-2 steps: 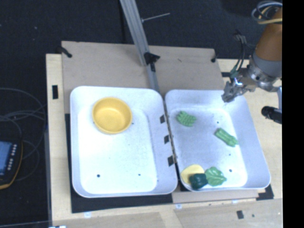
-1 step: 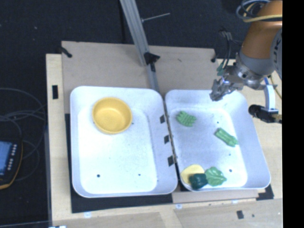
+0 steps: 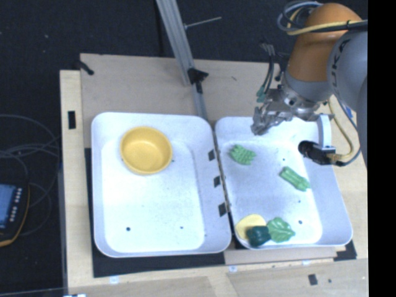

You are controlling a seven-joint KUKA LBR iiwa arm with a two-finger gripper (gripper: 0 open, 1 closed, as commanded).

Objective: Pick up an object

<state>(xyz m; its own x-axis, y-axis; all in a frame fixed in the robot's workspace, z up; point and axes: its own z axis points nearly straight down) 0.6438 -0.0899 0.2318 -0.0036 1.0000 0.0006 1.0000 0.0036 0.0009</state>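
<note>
While several small things lie scattered in the right bin [image 3: 328, 190], none of them sits between the fingers of the gripper [image 3: 260, 127], which hangs over that bin's far left corner — whether those fingers are spread or closed cannot be told from this slant. Nearest to it, a ridged green piece [image 3: 242, 154] lies by the bin's left edge, just below the gripper and apart from it. A longer green piece [image 3: 294, 179] rests toward the middle right of the bin, tilted. At the near edge three things crowd together: a yellow piece [image 3: 247, 222], a dark teal block [image 3: 258, 235] touching it, and a leafy green piece [image 3: 280, 229] just beside the block. The grey arm [image 3: 352, 48] with its orange band [image 3: 315, 42] reaches in over the bin's far right corner. Across the divide, the left bin [image 3: 154, 228] holds a yellow bowl [image 3: 146, 150], upright, near its far left corner. Both bins sit side by side on the bench [image 3: 124, 79].
</note>
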